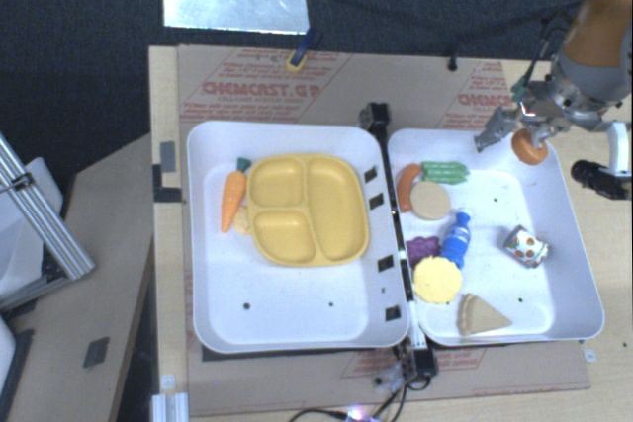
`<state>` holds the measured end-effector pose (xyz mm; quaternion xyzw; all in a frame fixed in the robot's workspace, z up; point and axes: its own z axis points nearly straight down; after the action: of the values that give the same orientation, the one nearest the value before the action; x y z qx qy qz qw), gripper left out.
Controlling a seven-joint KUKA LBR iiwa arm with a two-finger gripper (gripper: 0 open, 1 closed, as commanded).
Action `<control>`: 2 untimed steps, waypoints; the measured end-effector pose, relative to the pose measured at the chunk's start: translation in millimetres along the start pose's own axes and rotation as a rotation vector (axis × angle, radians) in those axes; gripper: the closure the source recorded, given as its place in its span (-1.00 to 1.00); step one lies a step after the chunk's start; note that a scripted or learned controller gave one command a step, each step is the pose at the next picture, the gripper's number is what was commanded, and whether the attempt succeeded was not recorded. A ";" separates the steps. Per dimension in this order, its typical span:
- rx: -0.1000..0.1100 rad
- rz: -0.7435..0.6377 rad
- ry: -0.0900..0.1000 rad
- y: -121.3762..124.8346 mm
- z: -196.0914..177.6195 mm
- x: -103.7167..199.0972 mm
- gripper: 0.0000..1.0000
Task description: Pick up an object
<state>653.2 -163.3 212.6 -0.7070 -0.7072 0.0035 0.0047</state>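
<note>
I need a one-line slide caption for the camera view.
Gripper at right bin's far edge by an orange object; yellow tray in left bin.

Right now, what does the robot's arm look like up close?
The robot arm comes in from the right. It has a rounded orange band, with grey metal below at the wrist. A thin dark cable runs beside it. Its gripper is grey metal, with a small red spot near it.

Tray (297,212) in left bin (213,292), carrot (231,200) beside
</note>
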 end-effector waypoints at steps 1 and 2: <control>-0.013 -0.003 -0.002 2.5 -9.2 0.5 -1.00; -0.010 -0.006 -0.001 10.3 49.9 4.3 -1.00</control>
<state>662.9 -158.9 162.6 -0.7049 -0.7093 0.0004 0.0007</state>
